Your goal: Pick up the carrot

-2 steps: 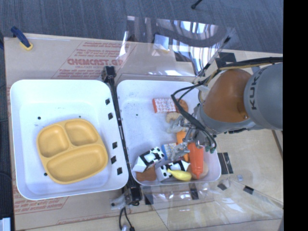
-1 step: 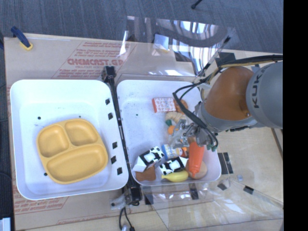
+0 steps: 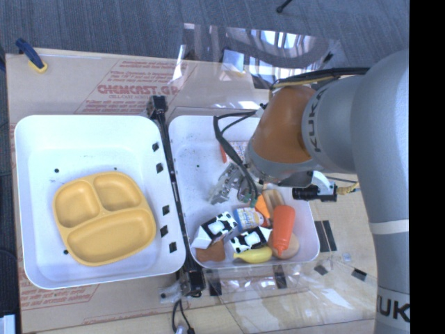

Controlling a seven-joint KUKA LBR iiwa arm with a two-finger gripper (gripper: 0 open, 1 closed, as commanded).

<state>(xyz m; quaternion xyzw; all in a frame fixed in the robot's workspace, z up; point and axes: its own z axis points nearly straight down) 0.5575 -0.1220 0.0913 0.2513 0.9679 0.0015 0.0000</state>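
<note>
Camera view, looking down at a slant, shows the gripper hanging low in the right bin, its metal fingers angled down and to the left from the orange band of the grey KUKA arm; whether those fingers are spread or pressed together I cannot tell (they blur into one pale cluster), and nothing can be seen between them. Black cables loop from the wrist over the bin's bare upper floor. Just to the right of the gripper and lower down lies the carrot, orange-red, standing nearly upright in the picture at the near right corner of that bin, apart from the fingers. Beside its top sits a smaller orange piece, and left of it a small packet with a blue label. Two black-and-white cow-patterned items lie further left and below, with a banana under them along the near wall and a brown piece at the left of the pile. Across the black divider, the left bin holds a yellow divided plate with three compartments, lying flat toward the near side.
</note>
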